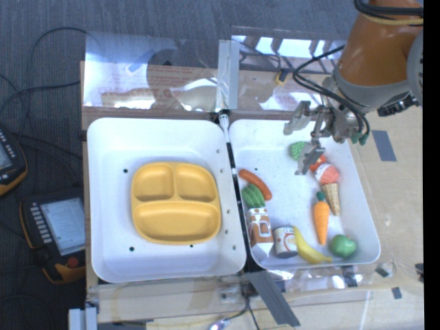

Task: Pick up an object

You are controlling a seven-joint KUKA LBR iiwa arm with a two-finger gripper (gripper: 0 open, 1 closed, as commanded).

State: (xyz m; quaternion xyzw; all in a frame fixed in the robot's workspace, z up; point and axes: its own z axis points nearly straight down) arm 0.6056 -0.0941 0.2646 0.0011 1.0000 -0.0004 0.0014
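Note:
My gripper point(301, 146) hangs over the back of the right bin point(368, 205), open. A small green toy vegetable point(297, 150) lies under the gap between the fingers, and I cannot tell whether they touch it. Just right of it lies an ice cream cone point(331, 190) with a red and white top. Further forward are a carrot point(321, 220), a green round fruit point(342, 245), a banana point(307, 248), a small can point(283, 241), a jar point(258, 225), a green pickle point(253, 196) and a red sausage point(256, 182).
The left bin point(110, 150) holds a yellow divided plate point(176, 201). A raised divider point(230, 163) separates the two bins. Clear plastic panels stand behind both bins. The arm's orange band point(381, 36) looms over the right bin's back corner.

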